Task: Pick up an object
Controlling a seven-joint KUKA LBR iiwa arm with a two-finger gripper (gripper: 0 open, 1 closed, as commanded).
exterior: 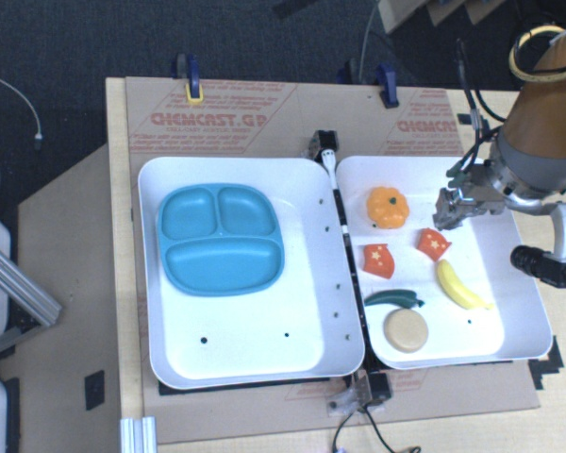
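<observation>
Jaws: state cannot be told, blurred at gripper. Gripper hovers in right bin, just above red strawberry; nothing seen gripped. Advice: centre over strawberry, descend straight, avoid nudging banana nearby. Orange sits left.

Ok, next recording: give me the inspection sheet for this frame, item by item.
Surface: brown board bearing two white bins, left bin and right bin, side by side.
Job's things: in the right bin, orange fruit, two red pieces, banana, green vegetable, tan disc.
Clutter: blue divided plate in the left bin.
Grippers: pincer over the right bin, above the right red piece; nothing seen between fingers.
Cables: dark cables by the arm.
Surroundings: blue clamps on the far edge.
</observation>
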